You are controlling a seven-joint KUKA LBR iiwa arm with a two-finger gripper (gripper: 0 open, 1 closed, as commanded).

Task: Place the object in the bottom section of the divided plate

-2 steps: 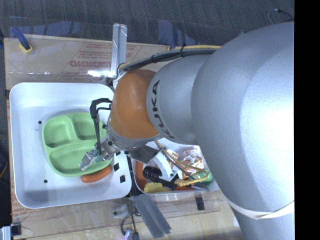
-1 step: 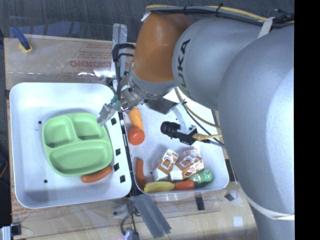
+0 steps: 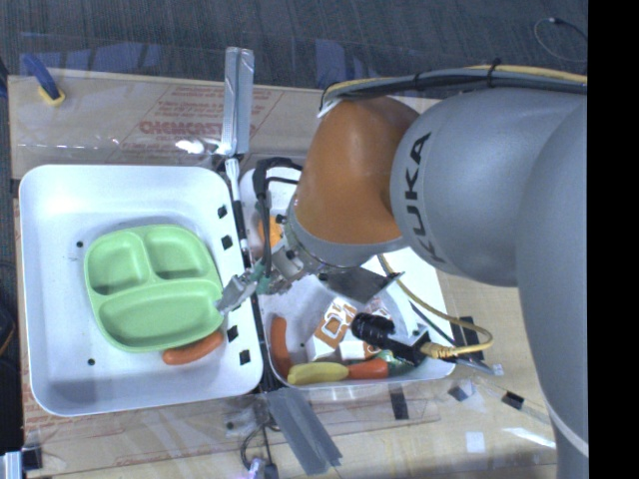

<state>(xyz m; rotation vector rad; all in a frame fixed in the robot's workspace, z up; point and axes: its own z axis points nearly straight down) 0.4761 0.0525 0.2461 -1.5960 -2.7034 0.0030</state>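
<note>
Grey and orange arm bulk hides much of the right bin (image 3: 439,297). Its pincer (image 3: 238,292) hangs over the divider between the bins; whether it grips anything is unclear. A green divided plate (image 3: 150,287) lies in the left bin (image 3: 60,208), an orange sausage (image 3: 193,349) touching its bottom edge. Other toy foods crowd the right bin's near corner.

Robot lab: KUKA arm (image 3: 469,168), bins (image 3: 50,267)

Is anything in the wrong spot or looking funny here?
Yes. The orange sausage lies on the floor of the left bin, tucked against the bottom edge of the green divided plate, not inside any of its sections. The tool sits at the plate's right edge.
</note>
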